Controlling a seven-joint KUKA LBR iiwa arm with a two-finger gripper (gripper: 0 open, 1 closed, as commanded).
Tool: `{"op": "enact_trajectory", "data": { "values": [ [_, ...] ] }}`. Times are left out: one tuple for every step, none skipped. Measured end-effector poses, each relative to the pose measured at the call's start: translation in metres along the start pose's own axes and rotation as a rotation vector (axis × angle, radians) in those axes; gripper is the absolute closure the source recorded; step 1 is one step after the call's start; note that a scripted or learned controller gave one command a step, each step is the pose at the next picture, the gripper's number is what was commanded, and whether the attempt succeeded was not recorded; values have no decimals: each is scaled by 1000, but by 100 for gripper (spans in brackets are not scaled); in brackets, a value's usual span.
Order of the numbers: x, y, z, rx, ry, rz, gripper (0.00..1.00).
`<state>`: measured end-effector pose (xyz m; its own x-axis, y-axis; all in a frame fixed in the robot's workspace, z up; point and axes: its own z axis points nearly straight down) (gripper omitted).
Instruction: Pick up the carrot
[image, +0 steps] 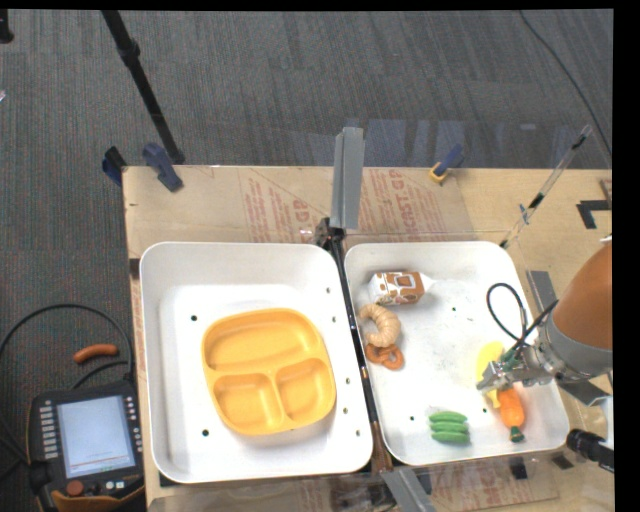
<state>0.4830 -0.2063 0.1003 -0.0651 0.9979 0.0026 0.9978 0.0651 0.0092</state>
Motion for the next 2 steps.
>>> {"op": "enact_trajectory", "data": {
  "values": [
    [79, -1, -58, 14, -1, 215, 100],
    [156, 4, -118, 15, -3, 290, 100]
  ]
}}
